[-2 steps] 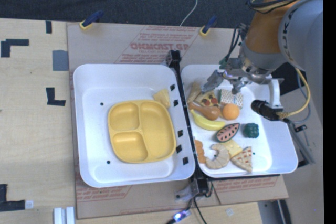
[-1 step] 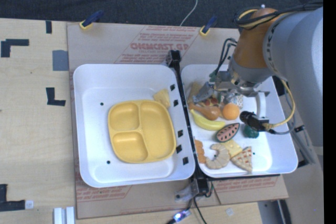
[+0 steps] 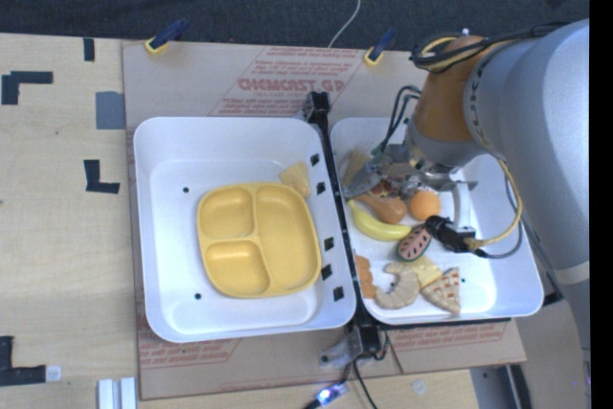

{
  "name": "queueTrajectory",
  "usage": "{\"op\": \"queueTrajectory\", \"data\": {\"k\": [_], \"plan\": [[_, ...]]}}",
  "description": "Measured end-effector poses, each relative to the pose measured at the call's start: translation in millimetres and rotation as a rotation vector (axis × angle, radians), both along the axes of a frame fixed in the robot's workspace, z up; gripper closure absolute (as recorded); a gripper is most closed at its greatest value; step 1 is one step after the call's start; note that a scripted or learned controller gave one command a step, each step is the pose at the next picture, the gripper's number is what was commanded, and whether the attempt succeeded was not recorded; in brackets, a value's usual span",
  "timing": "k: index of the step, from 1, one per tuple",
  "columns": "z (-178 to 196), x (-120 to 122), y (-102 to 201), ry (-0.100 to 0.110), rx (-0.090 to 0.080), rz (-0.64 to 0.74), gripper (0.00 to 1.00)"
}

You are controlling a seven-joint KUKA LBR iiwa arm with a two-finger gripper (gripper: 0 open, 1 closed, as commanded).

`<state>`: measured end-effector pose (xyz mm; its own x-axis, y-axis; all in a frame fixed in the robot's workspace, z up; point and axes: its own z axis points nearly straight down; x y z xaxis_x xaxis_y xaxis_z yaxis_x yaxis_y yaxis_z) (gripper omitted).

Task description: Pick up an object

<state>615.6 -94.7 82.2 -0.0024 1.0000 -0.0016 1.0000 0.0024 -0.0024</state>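
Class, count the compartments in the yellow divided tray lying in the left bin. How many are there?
3. In the yellow tray: one at upper left, one running down the right side, one at lower left. None looks hidden.

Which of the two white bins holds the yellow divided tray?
The left bin holds the yellow divided tray. The right bin instead holds toy foods such as a banana, with the gripper over it.
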Motion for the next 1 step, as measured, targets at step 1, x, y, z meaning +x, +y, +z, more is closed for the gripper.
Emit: {"op": "queueTrajectory", "data": {"k": [1], "plan": [[13.0, 1.0, -0.3, -0.003, -0.001, 0.0, 1.0]]}}
